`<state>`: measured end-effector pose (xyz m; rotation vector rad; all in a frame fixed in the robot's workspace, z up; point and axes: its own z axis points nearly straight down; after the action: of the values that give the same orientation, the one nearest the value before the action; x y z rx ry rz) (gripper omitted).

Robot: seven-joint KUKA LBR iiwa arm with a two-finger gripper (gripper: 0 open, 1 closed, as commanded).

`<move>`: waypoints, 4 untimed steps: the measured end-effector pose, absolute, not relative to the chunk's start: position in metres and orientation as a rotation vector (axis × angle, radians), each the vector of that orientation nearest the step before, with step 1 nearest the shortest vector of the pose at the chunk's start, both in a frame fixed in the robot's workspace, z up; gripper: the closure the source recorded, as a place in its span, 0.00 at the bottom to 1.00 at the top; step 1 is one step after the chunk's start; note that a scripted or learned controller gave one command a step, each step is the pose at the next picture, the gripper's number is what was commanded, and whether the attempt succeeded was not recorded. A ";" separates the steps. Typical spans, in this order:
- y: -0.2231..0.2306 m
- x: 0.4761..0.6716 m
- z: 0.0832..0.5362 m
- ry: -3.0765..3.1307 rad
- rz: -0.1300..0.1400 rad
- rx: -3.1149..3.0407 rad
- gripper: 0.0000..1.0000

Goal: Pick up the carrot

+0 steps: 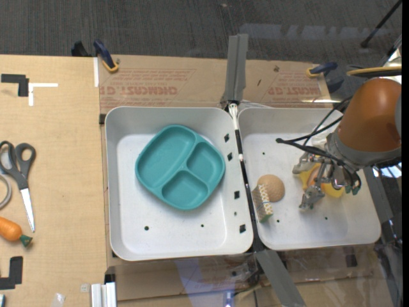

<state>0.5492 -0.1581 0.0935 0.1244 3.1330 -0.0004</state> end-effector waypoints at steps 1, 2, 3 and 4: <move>-0.216 0.568 0.117 3.134 -0.002 0.040 0.00; -0.221 0.577 0.094 3.120 -0.001 0.293 0.00; -0.221 0.579 0.105 3.115 -0.003 0.289 1.00; -0.222 0.500 0.092 3.127 0.001 -0.282 1.00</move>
<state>0.4996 -0.2216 0.0925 -0.2818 3.1267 0.0007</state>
